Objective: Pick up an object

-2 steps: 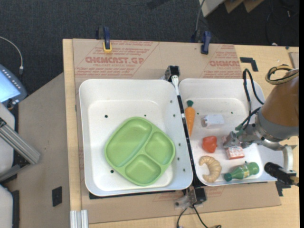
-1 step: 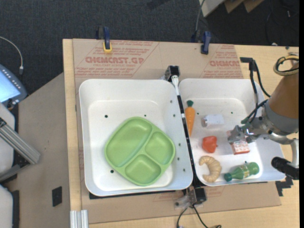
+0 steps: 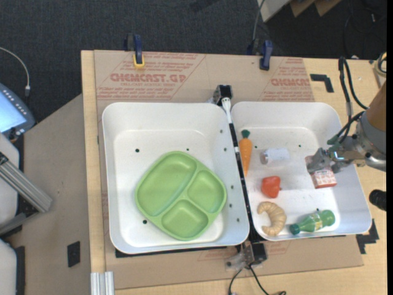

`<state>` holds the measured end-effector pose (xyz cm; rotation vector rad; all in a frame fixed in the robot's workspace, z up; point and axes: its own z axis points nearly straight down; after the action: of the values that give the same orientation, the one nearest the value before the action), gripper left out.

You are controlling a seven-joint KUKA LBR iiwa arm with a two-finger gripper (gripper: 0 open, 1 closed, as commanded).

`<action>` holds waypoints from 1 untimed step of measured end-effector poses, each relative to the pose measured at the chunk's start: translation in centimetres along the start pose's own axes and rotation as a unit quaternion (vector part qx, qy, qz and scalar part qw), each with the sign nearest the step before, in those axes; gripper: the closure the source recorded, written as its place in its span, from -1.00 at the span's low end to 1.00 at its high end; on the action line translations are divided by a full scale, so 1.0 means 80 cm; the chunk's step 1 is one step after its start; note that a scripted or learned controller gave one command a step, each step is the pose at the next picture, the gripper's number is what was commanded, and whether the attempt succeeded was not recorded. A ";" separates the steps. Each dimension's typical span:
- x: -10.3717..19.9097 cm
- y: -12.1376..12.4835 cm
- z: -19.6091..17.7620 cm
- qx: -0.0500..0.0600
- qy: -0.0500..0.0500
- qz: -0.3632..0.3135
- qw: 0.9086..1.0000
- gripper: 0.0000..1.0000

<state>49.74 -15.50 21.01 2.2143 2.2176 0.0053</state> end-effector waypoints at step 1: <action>-0.009 -0.007 -0.071 0.000 0.000 0.001 1.000 1.00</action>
<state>49.15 -16.24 26.65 2.2157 2.2167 0.0043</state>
